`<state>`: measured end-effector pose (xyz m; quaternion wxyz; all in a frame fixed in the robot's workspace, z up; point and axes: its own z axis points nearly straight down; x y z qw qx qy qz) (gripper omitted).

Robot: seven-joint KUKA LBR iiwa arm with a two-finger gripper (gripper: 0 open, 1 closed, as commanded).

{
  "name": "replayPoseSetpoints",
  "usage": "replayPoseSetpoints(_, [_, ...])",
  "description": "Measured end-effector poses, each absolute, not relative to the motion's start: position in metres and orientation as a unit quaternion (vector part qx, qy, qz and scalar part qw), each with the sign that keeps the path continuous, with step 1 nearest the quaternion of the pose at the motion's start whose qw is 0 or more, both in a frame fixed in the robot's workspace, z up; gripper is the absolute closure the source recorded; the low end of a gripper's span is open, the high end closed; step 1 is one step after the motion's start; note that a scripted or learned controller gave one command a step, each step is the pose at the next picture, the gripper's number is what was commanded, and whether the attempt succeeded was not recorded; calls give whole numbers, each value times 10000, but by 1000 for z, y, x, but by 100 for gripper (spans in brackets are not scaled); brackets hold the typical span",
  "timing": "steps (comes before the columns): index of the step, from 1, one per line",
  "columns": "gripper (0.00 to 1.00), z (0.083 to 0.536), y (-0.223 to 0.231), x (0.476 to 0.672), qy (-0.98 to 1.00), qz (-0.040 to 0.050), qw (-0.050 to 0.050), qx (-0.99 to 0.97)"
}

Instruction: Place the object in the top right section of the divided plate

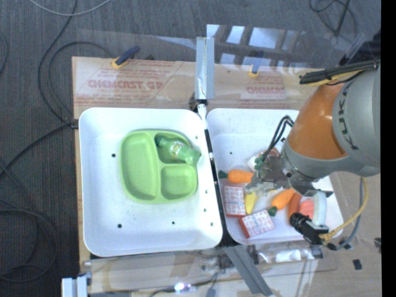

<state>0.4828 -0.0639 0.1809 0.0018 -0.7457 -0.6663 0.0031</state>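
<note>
From my station I see the gripper [267,177] low in the right bin [232,142], crowded by an orange carrot [239,177], yellow piece [250,201] and two red-printed cartons [234,200]. A green bottle [177,148] lies in the green divided plate [142,169], top right section, well left of the gripper. The arm reads "KU".

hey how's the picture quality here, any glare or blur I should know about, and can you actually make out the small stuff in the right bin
Camera view: even, soft lighting with faint shadows; the white bins look bright, not blown out. Glare streaks the clear panel at the top. The green plate is sharp enough, but the small items under the tool are low-resolution and partly hidden by the arm.
</note>
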Motion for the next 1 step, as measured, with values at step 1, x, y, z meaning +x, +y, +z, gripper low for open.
replayPoseSetpoints(1, [100,181,3,484,-7000,25,18,-7142])
